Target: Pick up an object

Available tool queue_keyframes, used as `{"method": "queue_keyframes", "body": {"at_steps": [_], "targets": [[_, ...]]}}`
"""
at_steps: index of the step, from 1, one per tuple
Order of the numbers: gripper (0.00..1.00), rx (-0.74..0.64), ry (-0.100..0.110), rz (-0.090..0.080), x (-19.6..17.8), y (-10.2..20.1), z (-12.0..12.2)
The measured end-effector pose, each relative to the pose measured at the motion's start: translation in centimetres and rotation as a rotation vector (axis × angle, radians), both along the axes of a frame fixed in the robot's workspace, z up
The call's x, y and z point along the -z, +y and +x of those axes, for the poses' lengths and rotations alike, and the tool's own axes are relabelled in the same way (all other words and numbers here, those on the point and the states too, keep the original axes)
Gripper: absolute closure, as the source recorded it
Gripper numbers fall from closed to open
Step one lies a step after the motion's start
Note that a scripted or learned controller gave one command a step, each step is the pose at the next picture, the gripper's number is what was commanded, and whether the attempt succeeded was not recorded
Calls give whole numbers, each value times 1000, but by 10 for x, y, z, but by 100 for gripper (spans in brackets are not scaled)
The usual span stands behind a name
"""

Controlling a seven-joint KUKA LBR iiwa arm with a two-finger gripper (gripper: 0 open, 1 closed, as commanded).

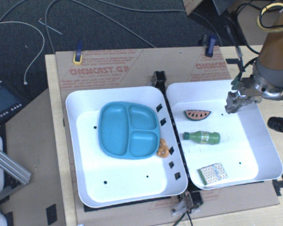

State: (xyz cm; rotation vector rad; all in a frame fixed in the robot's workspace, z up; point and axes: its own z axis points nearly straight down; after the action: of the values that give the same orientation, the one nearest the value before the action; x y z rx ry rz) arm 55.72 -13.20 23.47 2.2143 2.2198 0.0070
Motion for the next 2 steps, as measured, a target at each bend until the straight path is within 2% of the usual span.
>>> {"method": "queue_keyframes", "body": {"at_steps": [1, 2], "targets": [[100, 1, 2, 0, -39, 0, 1], [100, -2, 10, 4, -33, 44, -8]]}}
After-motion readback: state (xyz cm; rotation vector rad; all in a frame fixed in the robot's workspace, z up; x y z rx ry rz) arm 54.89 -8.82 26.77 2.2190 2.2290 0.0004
